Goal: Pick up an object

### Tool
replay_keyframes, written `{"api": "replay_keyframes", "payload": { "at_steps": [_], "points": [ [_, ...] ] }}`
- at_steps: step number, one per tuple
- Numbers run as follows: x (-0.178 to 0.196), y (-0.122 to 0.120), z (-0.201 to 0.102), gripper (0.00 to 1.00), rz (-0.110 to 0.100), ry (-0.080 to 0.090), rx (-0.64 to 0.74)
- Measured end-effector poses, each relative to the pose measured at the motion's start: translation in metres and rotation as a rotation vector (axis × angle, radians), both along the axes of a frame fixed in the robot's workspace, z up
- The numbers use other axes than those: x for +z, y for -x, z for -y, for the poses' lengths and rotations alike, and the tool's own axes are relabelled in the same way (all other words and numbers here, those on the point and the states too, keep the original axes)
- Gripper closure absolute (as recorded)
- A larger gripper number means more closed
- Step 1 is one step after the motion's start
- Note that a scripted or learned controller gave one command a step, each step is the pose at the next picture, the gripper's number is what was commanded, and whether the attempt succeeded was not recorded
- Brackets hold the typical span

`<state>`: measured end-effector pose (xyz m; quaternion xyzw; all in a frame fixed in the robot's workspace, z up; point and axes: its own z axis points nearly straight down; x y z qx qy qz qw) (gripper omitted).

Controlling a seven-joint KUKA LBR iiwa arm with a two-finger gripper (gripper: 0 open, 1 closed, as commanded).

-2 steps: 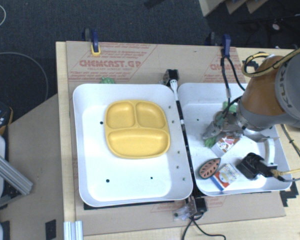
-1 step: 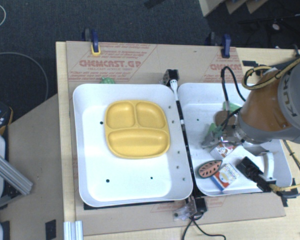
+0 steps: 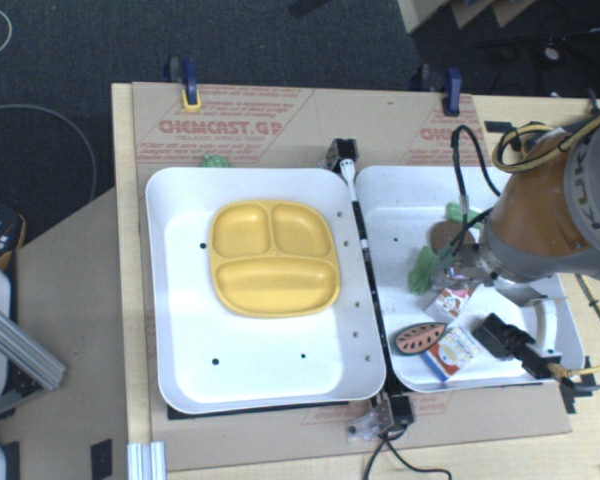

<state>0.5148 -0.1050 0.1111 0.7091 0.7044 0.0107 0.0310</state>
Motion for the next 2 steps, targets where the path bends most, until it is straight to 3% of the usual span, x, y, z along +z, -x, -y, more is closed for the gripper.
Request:
{"api": "replay_keyframes", "payload": {
  "at_steps": [1,2],
  "points": [
    [0.110,0.023,-0.038,1.00,-0.057,-0.028,0.010],
    [0.146,0.035,-0.085,1.00,-0.058,-0.028,0.006]
  ]
}}
